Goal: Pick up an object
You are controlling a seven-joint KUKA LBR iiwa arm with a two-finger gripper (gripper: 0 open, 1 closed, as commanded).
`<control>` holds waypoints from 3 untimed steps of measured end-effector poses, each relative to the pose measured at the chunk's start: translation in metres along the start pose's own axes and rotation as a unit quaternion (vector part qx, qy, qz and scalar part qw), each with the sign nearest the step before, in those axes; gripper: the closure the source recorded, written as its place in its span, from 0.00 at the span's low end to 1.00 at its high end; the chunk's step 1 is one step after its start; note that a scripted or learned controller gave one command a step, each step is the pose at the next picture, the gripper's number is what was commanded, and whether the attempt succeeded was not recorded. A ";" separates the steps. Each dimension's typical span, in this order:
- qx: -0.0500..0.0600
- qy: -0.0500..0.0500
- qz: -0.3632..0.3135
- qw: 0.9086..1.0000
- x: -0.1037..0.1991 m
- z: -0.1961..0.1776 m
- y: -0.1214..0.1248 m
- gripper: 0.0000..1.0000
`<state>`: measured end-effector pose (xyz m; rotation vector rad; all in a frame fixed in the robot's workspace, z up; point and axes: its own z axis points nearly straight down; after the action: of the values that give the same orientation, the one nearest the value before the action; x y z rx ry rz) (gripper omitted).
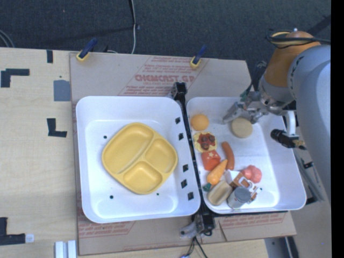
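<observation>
My gripper [245, 113] hangs over the back of the right bin [279, 160], open, with nothing between its fingers. Just below it lies a round beige bun [242, 128], close to the fingertips but not held. An orange ball [200, 122] sits at the bin's back left. In front of it lie a small pizza slice [206, 141], a red sausage [228, 155], a red pepper piece [211, 159] and a carrot [217, 172]. Near the front are a pink item [251, 173], a bread piece [219, 193] and a grey can [236, 198].
The left bin [91, 117] holds a yellow divided tray [140, 157]. A black divider [185, 144] runs between the bins. Both bins rest on a cardboard sheet [140, 74] held by clamps. The arm's grey body [317, 101] fills the right side.
</observation>
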<state>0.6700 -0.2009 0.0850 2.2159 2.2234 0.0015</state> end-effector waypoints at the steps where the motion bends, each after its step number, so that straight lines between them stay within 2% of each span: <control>1: 0.001 0.000 0.001 1.000 0.014 0.000 -0.020 0.00; 2: 0.000 0.000 0.001 1.000 -0.008 0.000 0.000 0.00; 3: 0.002 0.001 0.000 1.000 0.044 0.000 -0.035 0.00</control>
<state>0.6350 -0.1576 0.0851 2.2183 2.2260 -0.0012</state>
